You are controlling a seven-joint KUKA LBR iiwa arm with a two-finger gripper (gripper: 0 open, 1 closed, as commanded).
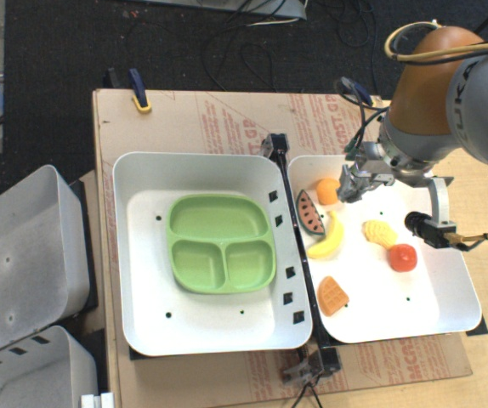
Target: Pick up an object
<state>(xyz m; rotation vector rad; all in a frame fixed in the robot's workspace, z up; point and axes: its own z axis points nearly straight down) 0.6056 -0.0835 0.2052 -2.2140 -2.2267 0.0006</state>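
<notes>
Nearest, at six o'clock in the right bin [448,308]: an orange waffle-like wedge [332,296], lying flat on the white floor. Further in, at three o'clock from it, a red tomato [403,257], touching or just beside a yellow corn cob [379,233] at its ten o'clock. Toward nine o'clock in that bin, a yellow banana [330,239] curving beside a watermelon slice [311,213] that leans on the dividing wall. At twelve o'clock from the banana, a small orange fruit [326,191], with the gripper [352,185] just beside it at its three o'clock; cannot tell how far open the pincer stands, nor see anything caught in it. In the left bin [133,253], a green three-part tray [222,243] at centre. Farthest, the grey arm [473,109] with its orange band, entering from two o'clock.
</notes>
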